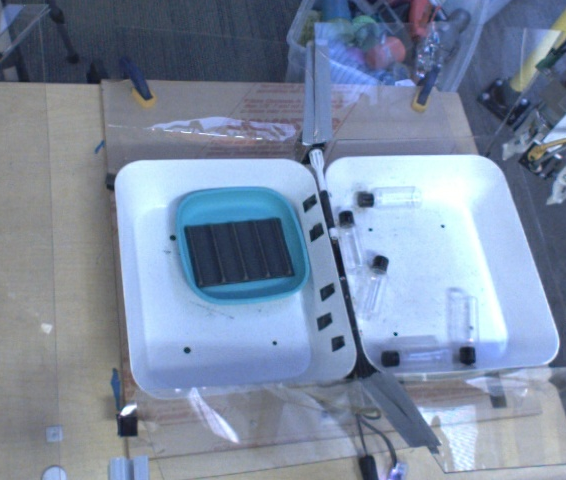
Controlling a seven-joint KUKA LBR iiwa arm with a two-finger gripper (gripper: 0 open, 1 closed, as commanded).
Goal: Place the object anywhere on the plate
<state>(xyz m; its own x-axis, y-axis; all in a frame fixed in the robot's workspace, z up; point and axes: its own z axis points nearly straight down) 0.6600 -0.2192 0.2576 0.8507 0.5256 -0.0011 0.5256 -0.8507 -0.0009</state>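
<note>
A teal plate [195, 208] with rounded corners lies in the left white bin [153, 348], a little left of the bin's middle. A black ribbed rectangular object [238, 251] lies flat on the plate and covers most of its floor. Several clear vials with black caps lie scattered in the right white bin [523, 308]: one near the back [391, 198], one by the divider [373, 286], and one near the front right [460, 316].
A ridge with black clips [323, 258] separates the two bins. Behind them stands a clear tub of colourful items [393, 18]. Cables and hardware [553, 148] sit off the right bin's far corner. The wooden bench [33, 268] stretches to the left.
</note>
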